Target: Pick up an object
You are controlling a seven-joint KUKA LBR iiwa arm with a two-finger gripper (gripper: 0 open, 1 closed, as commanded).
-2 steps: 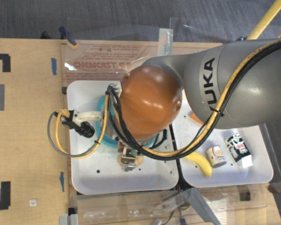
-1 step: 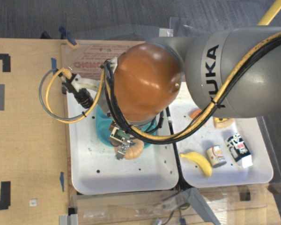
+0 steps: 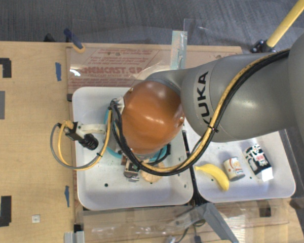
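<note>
1. Orange band and grey arm point(image 3: 152, 116) hang low over the left bin point(image 3: 91, 191), because we are reaching down for a pick there.
2. The tool point(image 3: 133, 172) sits at 6 o'clock from the band; we cannot tell its state, as the wrist hides it.
3. A tan object point(image 3: 153, 176) lies just beside the tool, the likeliest target.
4. In the right bin point(image 3: 286, 189) rest a banana point(image 3: 215, 175), a small can point(image 3: 235, 168) and a black-and-white carton point(image 3: 258, 160), at 3 o'clock from the tool.
</note>
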